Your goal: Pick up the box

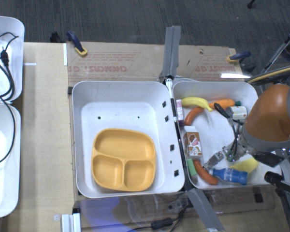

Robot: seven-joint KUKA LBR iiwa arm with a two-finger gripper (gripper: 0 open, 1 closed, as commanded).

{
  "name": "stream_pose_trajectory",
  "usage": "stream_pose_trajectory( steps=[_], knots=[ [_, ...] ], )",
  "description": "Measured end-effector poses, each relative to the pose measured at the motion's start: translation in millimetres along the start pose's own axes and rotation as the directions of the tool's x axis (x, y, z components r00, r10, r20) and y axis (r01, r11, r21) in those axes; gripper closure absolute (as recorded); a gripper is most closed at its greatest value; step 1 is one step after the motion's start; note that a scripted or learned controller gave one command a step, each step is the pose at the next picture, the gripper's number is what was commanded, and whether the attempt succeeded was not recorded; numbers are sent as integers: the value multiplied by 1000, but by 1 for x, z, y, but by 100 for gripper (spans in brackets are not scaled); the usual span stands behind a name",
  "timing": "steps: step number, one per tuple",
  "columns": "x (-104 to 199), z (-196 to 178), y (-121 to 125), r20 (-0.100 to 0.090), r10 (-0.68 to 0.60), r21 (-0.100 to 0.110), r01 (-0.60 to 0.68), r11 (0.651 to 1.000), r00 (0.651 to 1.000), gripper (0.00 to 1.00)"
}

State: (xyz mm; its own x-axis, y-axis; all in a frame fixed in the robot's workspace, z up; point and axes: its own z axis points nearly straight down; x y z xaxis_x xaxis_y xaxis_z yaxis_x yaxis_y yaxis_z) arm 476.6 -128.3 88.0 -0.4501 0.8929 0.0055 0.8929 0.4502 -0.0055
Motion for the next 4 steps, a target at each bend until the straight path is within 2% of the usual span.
stream_pose_trajectory(
  steps=[1,2,3,4],
  knots=[
    [-1,-6,0,-3,4,3,-4,1000,1000,100],
    [-1,-6,0,-3,3,3,-3,1000,1000,0],
    [-48,-1,48,3,73,-2,-73,997,997,0],
    [13,0,6,0,292,2,-292,956,956,0]
  ],
)
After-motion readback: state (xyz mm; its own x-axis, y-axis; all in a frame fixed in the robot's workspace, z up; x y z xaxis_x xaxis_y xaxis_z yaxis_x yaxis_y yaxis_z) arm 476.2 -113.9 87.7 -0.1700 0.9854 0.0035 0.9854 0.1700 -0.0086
